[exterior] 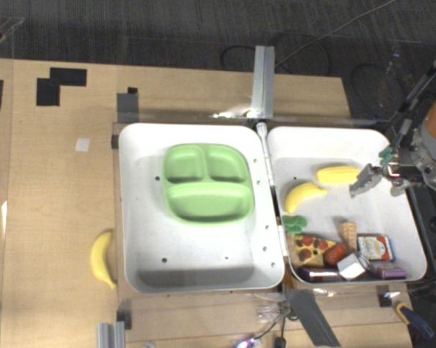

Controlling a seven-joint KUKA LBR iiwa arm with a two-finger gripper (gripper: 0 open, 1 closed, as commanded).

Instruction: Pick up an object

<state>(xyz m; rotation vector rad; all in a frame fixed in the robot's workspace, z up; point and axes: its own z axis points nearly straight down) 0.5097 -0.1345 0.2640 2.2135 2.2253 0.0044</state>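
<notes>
The tool (pixel 377 175) hangs with its grip unclear, seemingly holding nothing. Just to its left lies a yellow banana piece (pixel 337 174). Centre over it, descend straight, then close across its narrow width.

Open floor is left across the right bin's (pixel 327 140) upper half, bounded by two bananas (pixel 321 183); its lower edge is crowded with toy food and packets (pixel 348 254).
</notes>
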